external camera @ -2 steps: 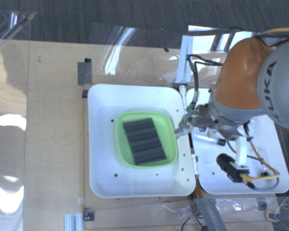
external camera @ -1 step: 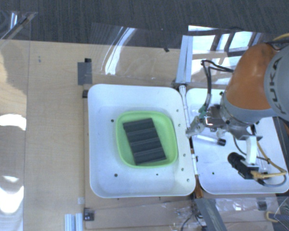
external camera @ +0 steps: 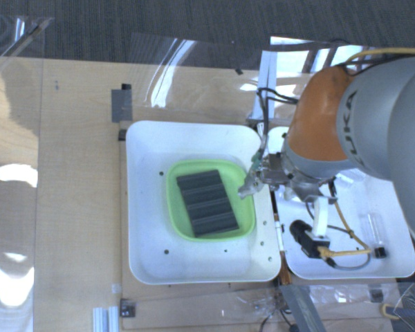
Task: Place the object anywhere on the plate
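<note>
Item: dark ribbed block [external camera: 207, 203], grey, flat, grooved crosswise. Location: lying on the green plate [external camera: 176, 216] in the left bin [external camera: 145, 254], just left of the tool [external camera: 252, 180]. Tool: over the plate's right rim; whether it is apart or together, cannot tell. Status: placement looks done; only withdrawal left.

dark ridged block [external camera: 207, 203], flat on green plate [external camera: 176, 209]

Grey arm [external camera: 373, 109] reaching from right, gripper [external camera: 251, 183] lowered
</note>
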{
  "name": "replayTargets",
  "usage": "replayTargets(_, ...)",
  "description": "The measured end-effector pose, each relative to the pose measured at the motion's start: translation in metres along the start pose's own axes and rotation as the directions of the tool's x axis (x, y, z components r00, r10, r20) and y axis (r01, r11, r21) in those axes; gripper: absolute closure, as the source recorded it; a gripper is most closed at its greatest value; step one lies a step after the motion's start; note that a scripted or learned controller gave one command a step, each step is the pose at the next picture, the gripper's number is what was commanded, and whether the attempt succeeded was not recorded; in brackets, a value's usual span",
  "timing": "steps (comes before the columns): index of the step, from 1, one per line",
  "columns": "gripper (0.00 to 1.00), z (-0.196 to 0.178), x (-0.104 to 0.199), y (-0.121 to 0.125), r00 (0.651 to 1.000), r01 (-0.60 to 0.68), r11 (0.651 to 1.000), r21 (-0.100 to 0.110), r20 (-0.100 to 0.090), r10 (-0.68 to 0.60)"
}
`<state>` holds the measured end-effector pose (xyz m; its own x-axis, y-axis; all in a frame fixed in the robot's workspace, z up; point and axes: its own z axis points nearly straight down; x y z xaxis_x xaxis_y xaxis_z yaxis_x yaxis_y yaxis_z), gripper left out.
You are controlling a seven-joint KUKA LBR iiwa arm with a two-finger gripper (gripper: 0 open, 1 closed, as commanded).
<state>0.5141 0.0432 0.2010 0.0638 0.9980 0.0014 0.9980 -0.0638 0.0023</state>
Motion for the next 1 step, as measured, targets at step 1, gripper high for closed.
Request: replayTargets(1, 0.0, 0.0161, -0.0492, 0.0289, 1.0, 0.026, 1.0, -0.002, 0.001, -0.026)
